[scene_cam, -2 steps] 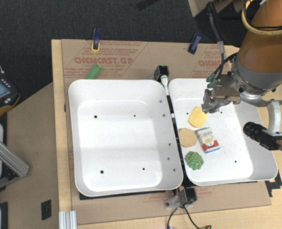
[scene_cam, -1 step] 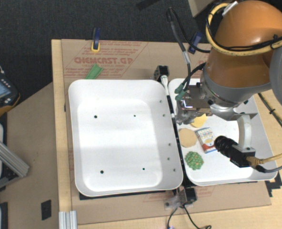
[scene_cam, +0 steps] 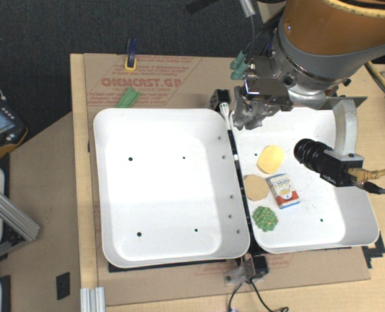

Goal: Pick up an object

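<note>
1. We saw the left bin [scene_cam: 160, 181] lying bare on the desk [scene_cam: 82, 174], with just a few dark dots on its floor. We judged that a descent there would close on nothing.
2. The gripper [scene_cam: 248, 112] hung over the far corner of the right bin [scene_cam: 348, 226], just beside the rim where the two bins met. From above, the wrist hid its tips, so we could not tell whether the jaws stood wide or narrow, and we saw nothing between them.
3. We judged that a straight drop from there could strike the shared rim or the bin wall, since no object lay under it.
4. The right bin held four things, grouped near its left side: a yellow ball [scene_cam: 270, 158], a tan disc [scene_cam: 255, 188], a small box [scene_cam: 283, 190] and a green clump [scene_cam: 265, 218].
5. The disc and box lay touching or nearly so, with the ball just beyond and the clump just nearer. We judged that jaws closing on one could nudge or trap a neighbour.
6. The disc looked flat, so we thought it might slip out of a pinch; the ball might roll away.
</note>
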Controlling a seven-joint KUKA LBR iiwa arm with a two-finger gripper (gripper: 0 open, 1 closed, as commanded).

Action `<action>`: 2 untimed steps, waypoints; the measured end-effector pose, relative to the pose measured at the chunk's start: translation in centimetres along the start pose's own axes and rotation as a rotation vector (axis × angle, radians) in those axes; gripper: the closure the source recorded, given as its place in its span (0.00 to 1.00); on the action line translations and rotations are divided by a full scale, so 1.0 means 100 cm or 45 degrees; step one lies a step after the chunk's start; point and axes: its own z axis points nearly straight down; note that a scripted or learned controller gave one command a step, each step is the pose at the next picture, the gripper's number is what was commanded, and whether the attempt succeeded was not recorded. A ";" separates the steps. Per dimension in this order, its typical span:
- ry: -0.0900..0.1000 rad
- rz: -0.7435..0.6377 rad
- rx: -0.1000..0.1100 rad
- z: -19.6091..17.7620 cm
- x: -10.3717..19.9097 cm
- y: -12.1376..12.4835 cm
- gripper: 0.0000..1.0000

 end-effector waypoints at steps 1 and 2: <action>-0.013 0.015 0.041 0.139 -0.022 -0.005 1.00; -0.004 0.006 0.012 0.069 0.000 -0.001 1.00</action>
